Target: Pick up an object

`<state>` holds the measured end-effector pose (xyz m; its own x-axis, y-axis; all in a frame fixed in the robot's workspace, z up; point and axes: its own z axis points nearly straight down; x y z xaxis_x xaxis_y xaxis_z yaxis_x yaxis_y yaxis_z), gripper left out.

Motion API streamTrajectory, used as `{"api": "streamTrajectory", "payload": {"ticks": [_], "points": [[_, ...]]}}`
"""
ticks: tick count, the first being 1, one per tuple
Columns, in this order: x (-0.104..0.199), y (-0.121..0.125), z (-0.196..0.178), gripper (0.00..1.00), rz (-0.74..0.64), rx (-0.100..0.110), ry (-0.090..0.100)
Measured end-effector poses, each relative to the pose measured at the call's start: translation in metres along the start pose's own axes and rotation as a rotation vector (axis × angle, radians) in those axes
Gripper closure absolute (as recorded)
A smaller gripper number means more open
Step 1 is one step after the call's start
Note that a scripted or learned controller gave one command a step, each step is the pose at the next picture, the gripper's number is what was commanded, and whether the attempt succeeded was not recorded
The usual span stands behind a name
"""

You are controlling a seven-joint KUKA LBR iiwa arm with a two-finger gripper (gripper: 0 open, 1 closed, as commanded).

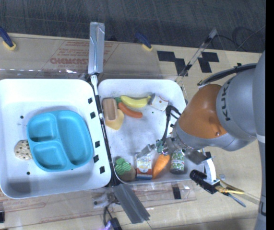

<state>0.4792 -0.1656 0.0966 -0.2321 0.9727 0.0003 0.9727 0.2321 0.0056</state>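
Two-finger gripper, finger state indiscernible, low in the right shallow white bin above an orange plastic carrot; yellow banana near the far wall. Left bin: 1 blue compartment tray, 1 cookie.

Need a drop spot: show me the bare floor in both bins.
Left bin: bare strip above the blue tray. Right bin: open middle between the banana and the carrot. Crowded: its near edge, around the gripper.
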Motion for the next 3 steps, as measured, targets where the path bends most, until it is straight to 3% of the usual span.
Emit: {"api": "streamTrajectory", "payload": {"ticks": [1,2,3], "points": [[-0.042,-0.007,-0.002,0.0,-0.032,-0.006,-0.002],[-0.072,0.111,-0.087,0.0,-0.343,0.002,-0.003],[-0.055,0.041,-0.004,0.0,-0.412,0.01,0.006]]}}
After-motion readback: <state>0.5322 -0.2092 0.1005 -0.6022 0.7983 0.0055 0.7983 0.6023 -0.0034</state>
